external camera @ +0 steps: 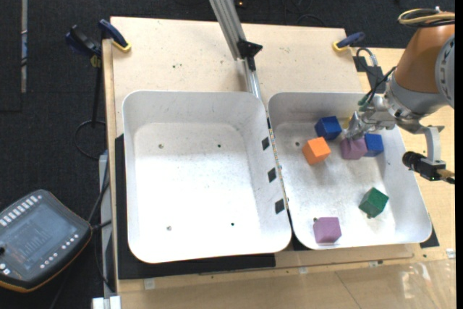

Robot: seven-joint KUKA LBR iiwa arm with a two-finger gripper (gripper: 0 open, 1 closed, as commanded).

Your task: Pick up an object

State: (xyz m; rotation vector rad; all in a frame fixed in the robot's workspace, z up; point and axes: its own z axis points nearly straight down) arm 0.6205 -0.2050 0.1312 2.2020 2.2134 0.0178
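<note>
Camera view looks down on a big bench (217,54) with two white bins; the left bin (145,119) sits beside the right bin (412,213), where the grey and orange arm (423,69) reaches in from the right. Its gripper (359,128) hangs low, right over a purple block (353,148) squeezed between two blue blocks (328,127) and (373,144), and I cannot tell how wide the claw is or if it holds anything. To do this well, I think it should drop straight down onto the purple block and not bump the orange block (316,150) close by.
</note>
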